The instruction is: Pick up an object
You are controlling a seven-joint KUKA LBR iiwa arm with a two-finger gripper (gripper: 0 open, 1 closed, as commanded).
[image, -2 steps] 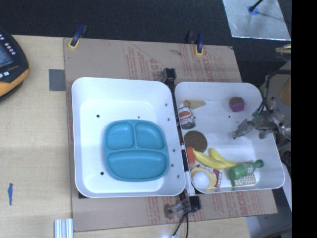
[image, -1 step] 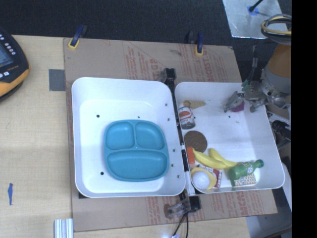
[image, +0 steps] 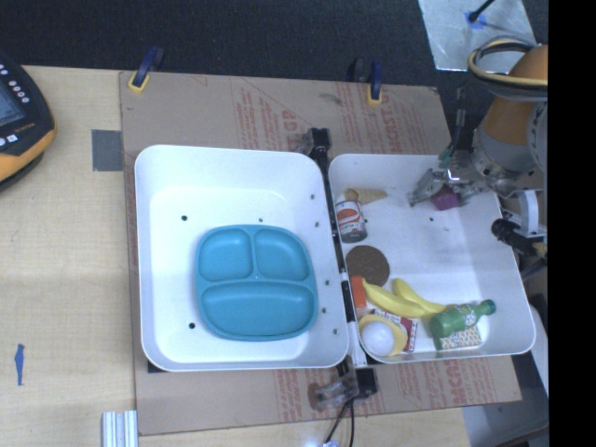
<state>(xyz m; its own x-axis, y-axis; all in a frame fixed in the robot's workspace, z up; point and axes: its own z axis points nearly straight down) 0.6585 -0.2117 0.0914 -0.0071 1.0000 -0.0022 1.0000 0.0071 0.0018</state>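
My gripper (image: 447, 190) is low over the far right part of the right bin (image: 438, 250). Its fingers are spread open on either side of a small purple object (image: 448, 200), which lies on the bin floor between them and is not clasped. Toward the near side of this bin lie a yellow banana (image: 410, 298), a green bottle (image: 461, 318), a white ball (image: 377, 335) and a red-and-white box (image: 403, 327). A small can (image: 350, 220) and a brown disc (image: 368, 264) sit by the bin's left wall.
The left bin (image: 186, 194) holds a blue divided plate (image: 256, 282). A tan scrap (image: 371, 195) lies near the can. A yellow-and-black handset (image: 19, 119) rests at the bench's left edge. Clamps (image: 374, 80) hold the cardboard at the back.
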